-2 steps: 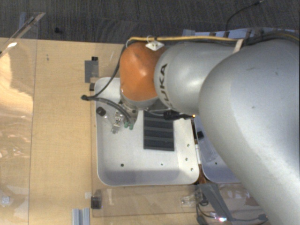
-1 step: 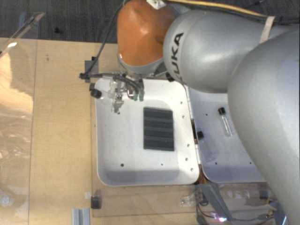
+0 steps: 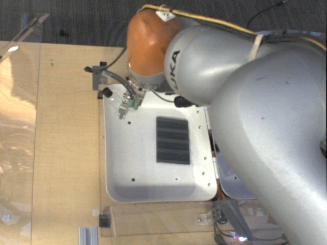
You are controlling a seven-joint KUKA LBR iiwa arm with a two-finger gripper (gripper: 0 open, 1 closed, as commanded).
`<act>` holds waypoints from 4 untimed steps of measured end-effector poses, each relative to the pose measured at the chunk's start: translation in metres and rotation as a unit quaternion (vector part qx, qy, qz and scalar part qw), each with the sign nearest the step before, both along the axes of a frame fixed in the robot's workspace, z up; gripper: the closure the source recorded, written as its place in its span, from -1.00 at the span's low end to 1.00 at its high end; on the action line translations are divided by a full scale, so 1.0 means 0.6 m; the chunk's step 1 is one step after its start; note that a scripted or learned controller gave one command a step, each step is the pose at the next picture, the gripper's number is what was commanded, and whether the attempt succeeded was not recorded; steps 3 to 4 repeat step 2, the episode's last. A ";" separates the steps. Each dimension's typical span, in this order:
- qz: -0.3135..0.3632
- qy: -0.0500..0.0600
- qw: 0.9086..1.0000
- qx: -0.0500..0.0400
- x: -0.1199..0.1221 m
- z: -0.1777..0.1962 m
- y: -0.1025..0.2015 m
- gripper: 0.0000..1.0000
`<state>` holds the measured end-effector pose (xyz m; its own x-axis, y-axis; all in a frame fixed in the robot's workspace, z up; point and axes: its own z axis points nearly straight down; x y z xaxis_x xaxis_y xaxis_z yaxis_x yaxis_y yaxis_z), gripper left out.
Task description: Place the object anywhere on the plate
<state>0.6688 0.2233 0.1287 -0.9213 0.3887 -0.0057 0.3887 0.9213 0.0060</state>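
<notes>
A dark grey ribbed rectangular slab point(image 3: 172, 140) lies flat in the middle of the left white bin point(image 3: 122, 177). It could be the plate or the object; I cannot tell which. My gripper point(image 3: 124, 107) hangs below the orange wrist band point(image 3: 148, 40), over the bin's far left corner, up and left of the slab and apart from it. A small green bit point(image 3: 134, 104) shows at the gripper's tip, too small to identify. The arm's bulk hides the far edge of the bin.
The grey arm point(image 3: 255, 116) covers most of the right bin point(image 3: 232, 185), leaving a near corner showing. A wooden bench top point(image 3: 56, 137) lies left of the bins. A black bracket point(image 3: 98, 78) stands at the left bin's far left corner.
</notes>
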 end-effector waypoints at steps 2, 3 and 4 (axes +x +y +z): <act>-0.031 -0.005 1.000 0.002 -0.085 -0.036 -0.005 1.00; -0.031 -0.005 1.000 0.002 -0.085 -0.036 -0.005 1.00; -0.031 -0.005 1.000 0.002 -0.085 -0.036 -0.005 1.00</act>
